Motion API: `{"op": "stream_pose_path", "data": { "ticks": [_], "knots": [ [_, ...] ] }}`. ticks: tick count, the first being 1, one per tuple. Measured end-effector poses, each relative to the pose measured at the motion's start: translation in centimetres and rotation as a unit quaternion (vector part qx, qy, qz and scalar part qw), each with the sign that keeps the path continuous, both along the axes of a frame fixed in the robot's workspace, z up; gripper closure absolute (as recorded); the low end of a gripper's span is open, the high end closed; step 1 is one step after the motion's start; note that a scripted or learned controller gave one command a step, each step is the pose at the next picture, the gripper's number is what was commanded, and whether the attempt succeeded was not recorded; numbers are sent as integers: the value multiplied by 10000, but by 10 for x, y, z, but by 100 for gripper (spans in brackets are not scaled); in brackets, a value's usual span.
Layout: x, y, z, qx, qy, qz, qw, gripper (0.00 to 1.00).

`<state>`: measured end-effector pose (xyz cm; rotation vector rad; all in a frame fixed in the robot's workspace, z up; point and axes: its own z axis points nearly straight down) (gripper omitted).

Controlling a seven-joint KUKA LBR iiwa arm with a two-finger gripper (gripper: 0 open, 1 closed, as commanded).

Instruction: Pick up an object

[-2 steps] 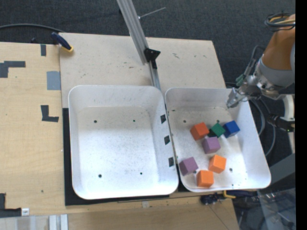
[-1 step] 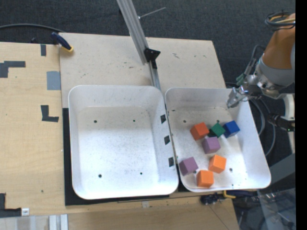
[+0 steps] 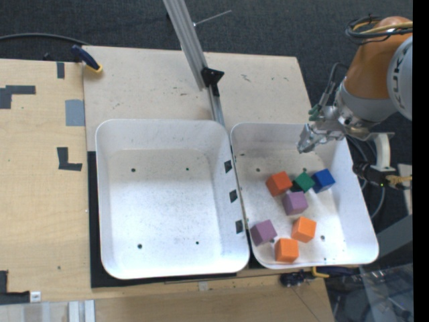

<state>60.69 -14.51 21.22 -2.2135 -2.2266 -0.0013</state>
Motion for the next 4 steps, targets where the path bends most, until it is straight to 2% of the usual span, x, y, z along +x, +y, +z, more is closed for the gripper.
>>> {"op": "stream_pose_path", "data": {
  "ticks": [3,4],
  "knots": [
    [13,163,31,0,-3,8,10000,100],
    [22,210,22,-5,3,1,10000,100]
  ]
}}
